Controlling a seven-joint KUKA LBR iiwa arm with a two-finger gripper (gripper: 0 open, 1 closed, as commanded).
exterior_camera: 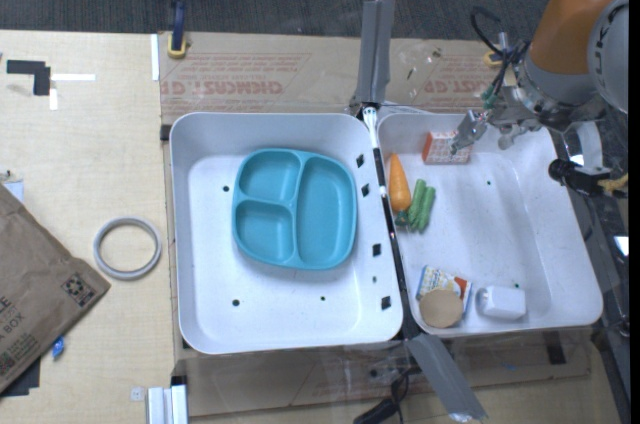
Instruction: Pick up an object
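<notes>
My gripper [486, 134] hangs over the back of the right bin [540, 242], open, with nothing between its fingers. A small red and white box [440, 149] lies just to its left, close to the left finger. Further left and nearer the front are an orange carrot [398, 182] and a green vegetable [420, 205], side by side against the bin's left wall. At the front of this bin lie a round tan object [440, 308], a patterned packet [447, 281] behind it, and a white block [503, 302].
The left bin [200, 292] holds a blue divided plate [297, 209]. A grey divider bar [376, 52] runs between the bins at the back. On the bench to the left lie a tape ring [127, 246] and a brown cardboard piece [35, 297].
</notes>
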